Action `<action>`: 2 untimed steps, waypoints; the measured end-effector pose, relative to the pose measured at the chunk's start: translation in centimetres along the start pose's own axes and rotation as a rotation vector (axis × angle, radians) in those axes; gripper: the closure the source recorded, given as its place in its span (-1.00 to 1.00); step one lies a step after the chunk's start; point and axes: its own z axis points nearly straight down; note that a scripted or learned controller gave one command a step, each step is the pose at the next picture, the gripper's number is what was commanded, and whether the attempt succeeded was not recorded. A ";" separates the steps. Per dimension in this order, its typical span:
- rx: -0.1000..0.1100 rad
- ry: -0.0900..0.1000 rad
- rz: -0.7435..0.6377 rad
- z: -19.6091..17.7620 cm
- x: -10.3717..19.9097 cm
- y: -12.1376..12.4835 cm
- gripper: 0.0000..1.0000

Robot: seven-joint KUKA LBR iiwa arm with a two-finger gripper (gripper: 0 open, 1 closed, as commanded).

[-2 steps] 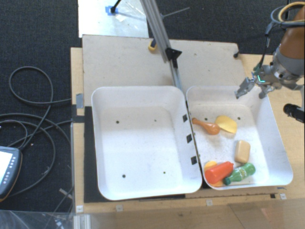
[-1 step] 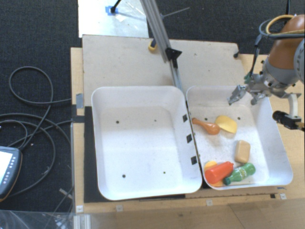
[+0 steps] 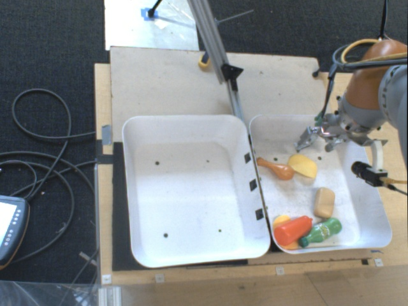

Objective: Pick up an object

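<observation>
The arm (image 3: 373,81) reached in from the right, its upper part cut off by the frame edge, and its pincer (image 3: 317,138) hung over the far half of the right bin (image 3: 373,225). Its metal fingers looked spread apart with nothing between them, though they were small and blurred against the white. Below it lay the objects: a yellow lemon-shaped piece (image 3: 304,166) touching an orange drumstick-shaped toy (image 3: 276,169) on its left, a tan block (image 3: 324,203) nearer the front, and at the front edge a red-orange piece (image 3: 293,229) lying just beside a green toy bottle (image 3: 321,231). A yellow thing (image 3: 280,220) peeked out behind the red-orange piece, mostly hidden. The left bin (image 3: 137,234) stood beside the right one on the counter (image 3: 166,81), their rims touching. A slanted metal pole (image 3: 213,34) crossed the counter from the top. At the left edge a grey handheld screen (image 3: 11,225) was cut off, with black cables (image 3: 38,145) looping on the dark floor
</observation>
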 end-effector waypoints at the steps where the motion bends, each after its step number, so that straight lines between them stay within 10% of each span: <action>1: -0.002 -0.001 -0.001 2.5 0.0 0.1 -1.00; 2: -0.007 -0.002 -0.004 1.2 0.0 0.2 1.00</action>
